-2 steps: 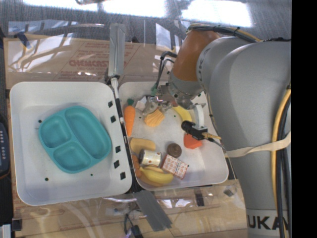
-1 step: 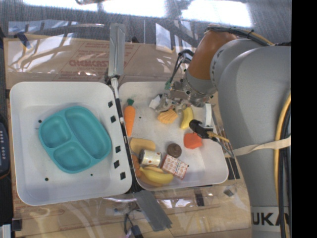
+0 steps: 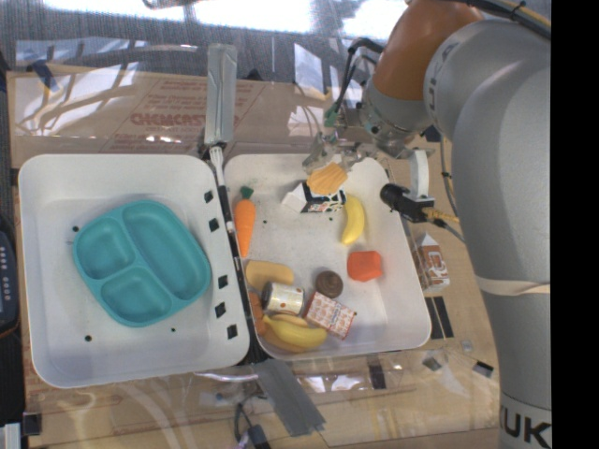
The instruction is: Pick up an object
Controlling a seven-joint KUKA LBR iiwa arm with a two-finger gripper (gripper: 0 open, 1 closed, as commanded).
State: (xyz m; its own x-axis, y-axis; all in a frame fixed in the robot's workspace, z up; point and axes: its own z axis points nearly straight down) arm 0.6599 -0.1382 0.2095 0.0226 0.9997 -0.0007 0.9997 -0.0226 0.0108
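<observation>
**Robot hand above the right bin, a waffle-like piece at its fingers**

Here, a wooden table (image 3: 122, 110) seen from above at a slant carries two shallow white bins side by side. Bright glare falls across the far edge of the scene, and strips of grey tape lie on the wood near the front.

The grey arm (image 3: 496, 157), with its orange band (image 3: 416, 50), comes in from the right and bends down over the far end of the right bin (image 3: 412, 311). The hand (image 3: 339, 157) hangs there, and a small tan, ridged, waffle-like piece (image 3: 327, 178) sits right at its fingertips, raised above the bin floor. The fingers appear closed on its upper edge, though the contact is small and hard to see sharply.

The left bin (image 3: 56, 344) holds a teal divided plate (image 3: 140, 262) with three compartments, lying flat near its middle.

The right bin holds the toy food. Just beneath the waffle-like piece lies a small dark and white carton (image 3: 318, 201). A banana (image 3: 354, 219) lies just to its right. An orange carrot (image 3: 244, 224) rests along the left wall. An orange-red block (image 3: 365, 266) sits near the right wall. Towards the near end are a tan bread-like piece (image 3: 270, 272), a small tin (image 3: 284, 298), a brown round cookie (image 3: 328, 283), a red and white packet (image 3: 330, 315) and a second banana (image 3: 294, 333), crowded close together
</observation>
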